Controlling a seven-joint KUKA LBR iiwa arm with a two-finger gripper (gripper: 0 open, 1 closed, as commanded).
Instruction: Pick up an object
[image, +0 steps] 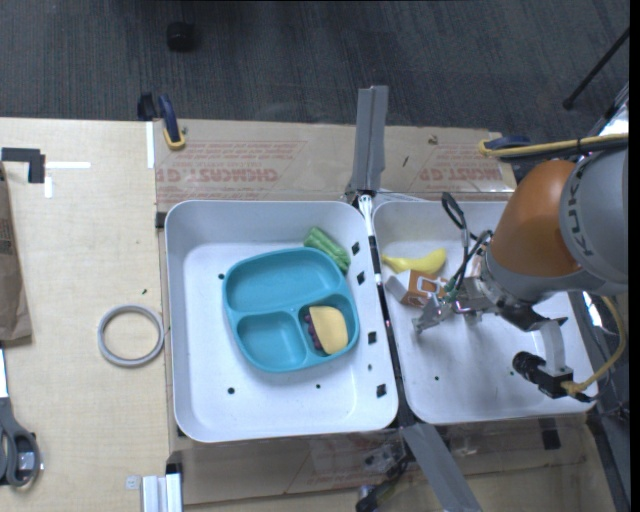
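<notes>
My gripper (432, 318) hangs low in the right bin (470, 392), near its left side. Just above and left of it lies a small brown and orange box (411, 290), close to the gripper or touching it. A yellow banana (415, 262) rests behind that box. Nothing can be seen held in the gripper. The left bin (200, 385) holds a blue divided plate (265, 290) with a yellow item (330, 326) in its lower right compartment. A green item (328, 247) lies at the plate's far right edge.
The grey arm with its orange band (535, 235) covers the right bin's back right part. The wall between the bins (383, 330) runs just left of the gripper. A grey tape ring (131, 334) and scissors (15, 455) lie on the bench to the left.
</notes>
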